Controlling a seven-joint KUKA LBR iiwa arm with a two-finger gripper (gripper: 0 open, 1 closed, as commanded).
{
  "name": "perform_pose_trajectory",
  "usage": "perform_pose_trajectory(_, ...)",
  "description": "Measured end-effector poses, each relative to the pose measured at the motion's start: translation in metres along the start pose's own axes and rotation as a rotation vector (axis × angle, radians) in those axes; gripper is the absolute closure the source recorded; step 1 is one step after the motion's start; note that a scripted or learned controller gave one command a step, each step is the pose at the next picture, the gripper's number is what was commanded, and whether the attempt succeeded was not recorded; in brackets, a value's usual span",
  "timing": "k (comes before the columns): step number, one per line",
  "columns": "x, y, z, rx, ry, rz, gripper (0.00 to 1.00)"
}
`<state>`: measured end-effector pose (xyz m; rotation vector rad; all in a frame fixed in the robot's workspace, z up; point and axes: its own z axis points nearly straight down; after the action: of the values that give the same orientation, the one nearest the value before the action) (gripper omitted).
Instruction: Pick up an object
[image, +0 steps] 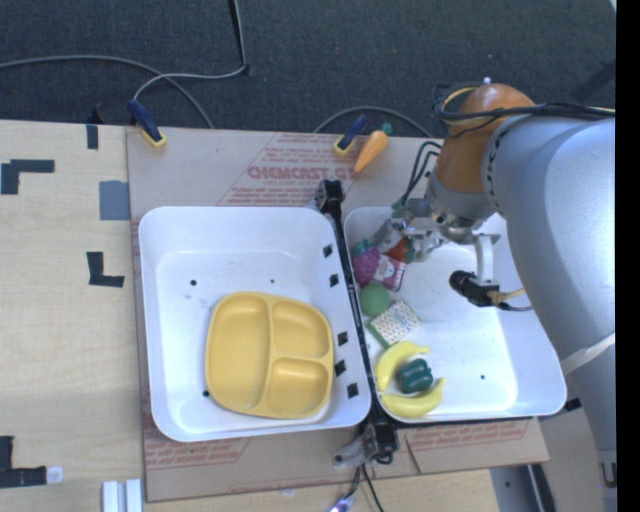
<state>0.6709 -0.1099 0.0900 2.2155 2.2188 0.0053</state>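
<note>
In the camera view my gripper (402, 243) hangs below the orange wrist band, low over the far left part of the right bin (500, 370). Its tips sit among a cluster of small objects: a red and white item (394, 270), a magenta piece (366, 266) and a green ball (374, 299). A white patterned card (396, 322) lies just in front of them. Near the bin's front lies a yellow banana (400, 385) with a green pepper (415, 376) on it. Nothing is visibly held off the bin floor.
The left bin (180, 300) holds a yellow divided plate (268, 354). An orange carrot-shaped toy (369, 150) and blue clamps (148, 122) lie on the cardboard behind the bins. The grey arm (565, 220) covers the right bin's right side.
</note>
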Motion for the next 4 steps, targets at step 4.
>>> perform_pose_trajectory(4, -0.013, 0.002, -0.001, -0.006, 0.004, -0.001, 0.0)
